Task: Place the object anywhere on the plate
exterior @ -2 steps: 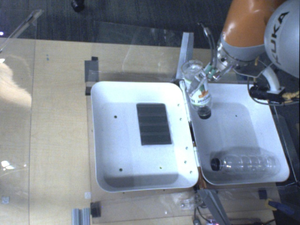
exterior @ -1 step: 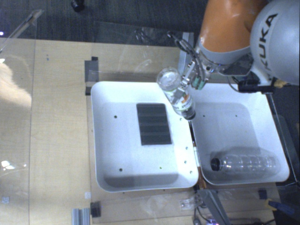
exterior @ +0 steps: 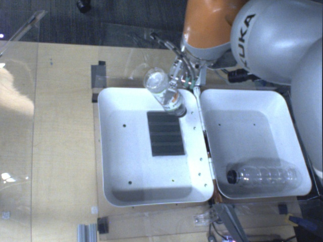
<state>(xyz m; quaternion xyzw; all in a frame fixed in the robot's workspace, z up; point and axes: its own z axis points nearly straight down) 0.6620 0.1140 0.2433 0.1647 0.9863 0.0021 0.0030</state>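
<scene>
A small clear plastic bottle (exterior: 162,91) with a dark cap hangs tilted over the back edge of the left bin (exterior: 116,150). Its capped end points down toward the plate. My gripper (exterior: 176,82) reaches down from under the orange band and is shut on the bottle's side. The plate (exterior: 165,133) is a dark ribbed rectangle lying flat in the middle of the left bin. It sits just in front of and below the bottle's cap.
A larger clear bottle (exterior: 262,175) with a dark cap lies on its side at the front of the right bin (exterior: 242,115). The ridge where the two bins meet runs just right of the plate. The arm's grey body covers the upper right.
</scene>
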